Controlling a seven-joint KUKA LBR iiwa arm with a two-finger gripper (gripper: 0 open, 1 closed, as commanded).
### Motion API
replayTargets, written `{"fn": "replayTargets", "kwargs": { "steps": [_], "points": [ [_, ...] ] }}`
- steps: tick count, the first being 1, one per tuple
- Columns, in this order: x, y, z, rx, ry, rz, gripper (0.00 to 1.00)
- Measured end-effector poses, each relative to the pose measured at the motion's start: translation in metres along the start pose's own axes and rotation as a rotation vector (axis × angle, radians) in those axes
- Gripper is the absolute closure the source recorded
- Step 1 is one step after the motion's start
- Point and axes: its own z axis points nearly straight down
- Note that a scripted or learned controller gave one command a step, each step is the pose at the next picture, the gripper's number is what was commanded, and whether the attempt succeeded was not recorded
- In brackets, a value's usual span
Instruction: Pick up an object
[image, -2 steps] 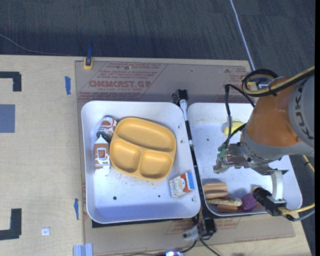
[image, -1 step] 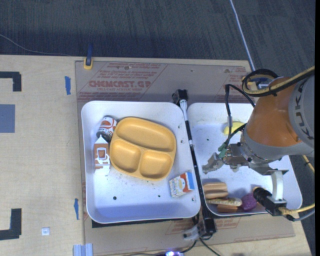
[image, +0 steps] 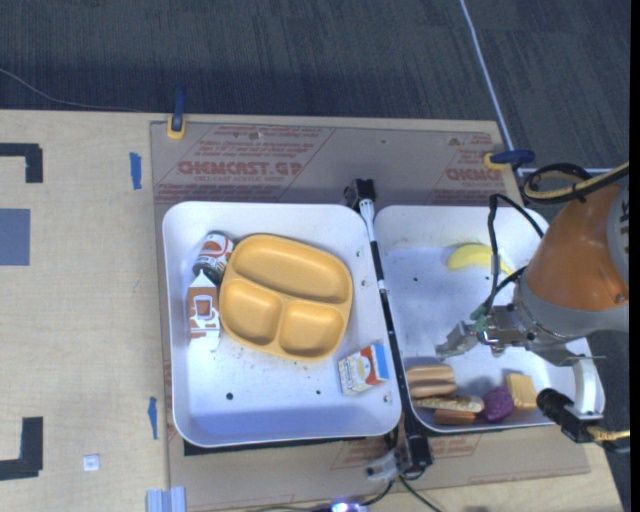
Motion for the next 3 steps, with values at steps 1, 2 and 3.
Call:
{"fn": "replayTargets", "kwargs": {
  "steps": [1,2,3],
  "points": [
    [0.000,0.001,0.042,-0.005,-0.001,0.000,0.00],
    [0.000,0.002,0.032,-0.008,-0.002,0.000,1.00],
    [0.077,0.001,-0.048,-0.004,0.000,-0.002,1.00]
  ]
}}
